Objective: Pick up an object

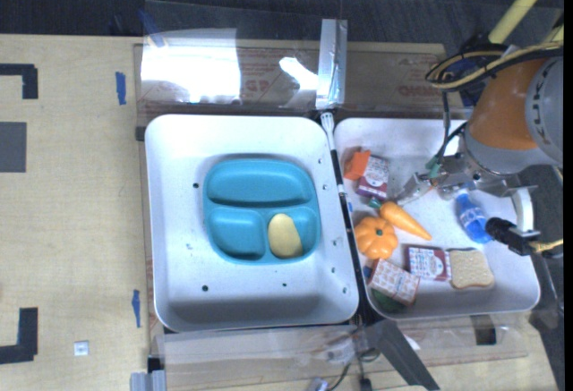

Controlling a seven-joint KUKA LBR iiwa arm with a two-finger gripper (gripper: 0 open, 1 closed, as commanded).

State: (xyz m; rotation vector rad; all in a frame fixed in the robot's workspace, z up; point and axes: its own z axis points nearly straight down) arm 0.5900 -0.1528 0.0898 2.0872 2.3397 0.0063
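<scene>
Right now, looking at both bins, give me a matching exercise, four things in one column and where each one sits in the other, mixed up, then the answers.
Things:
1. lemon
2. pumpkin
3. bread
4. blue bottle

Places:
A. near the front right corner of the right bin
B. in a small compartment of the blue tray, left bin
C. by the right bin's left wall, next to the carrot
D. right side of the right bin, just behind the bread and close under the arm's wrist

Pairs: 1-B, 2-C, 3-A, 4-D
</scene>
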